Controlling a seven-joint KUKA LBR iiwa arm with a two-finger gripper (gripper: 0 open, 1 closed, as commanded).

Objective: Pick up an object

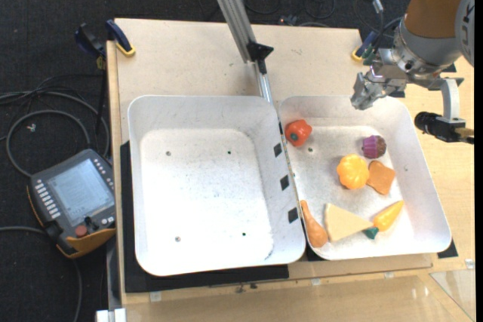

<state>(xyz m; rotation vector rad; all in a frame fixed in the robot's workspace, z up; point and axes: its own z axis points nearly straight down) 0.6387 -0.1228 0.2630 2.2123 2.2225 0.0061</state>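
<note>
Jaws: can't tell if spread or closed, gripper (367, 96) too small and blurred from above; nothing seen between them. Gripper hangs over the back rim of the right bin (423, 162), near its far right corner, above bare white floor. Arm (438, 7) comes in from upper right, orange band over grey wrist.

Right bin contents, all apart from the gripper:
- tomato (298, 132), red w/ green top, near left wall, toward the back.
- purple item (373, 146), small, round-ish, closest thing to the gripper, just in front of it.
- yellow pepper (352, 172), mid-bin, touching or just beside the orange block (381, 178) on its right.
- cheese wedge (346, 222), pale yellow, at the front.
- carrot (313, 225), lying along left wall, just beside the wedge.
- yellow-orange piece (388, 216), front right, next to the wedge; small green bit at its lower end.

Left bin (143, 162): white floor w/ dark specks.

Bench (189, 56) is tan board. Metal pole (230, 0) slants from top centre to the gap btwn bins. Teach pendant (72, 196) on dark floor at left, cable looping behind it. Blue/yellow clamp (118, 38) at bench back-left corner.
</note>
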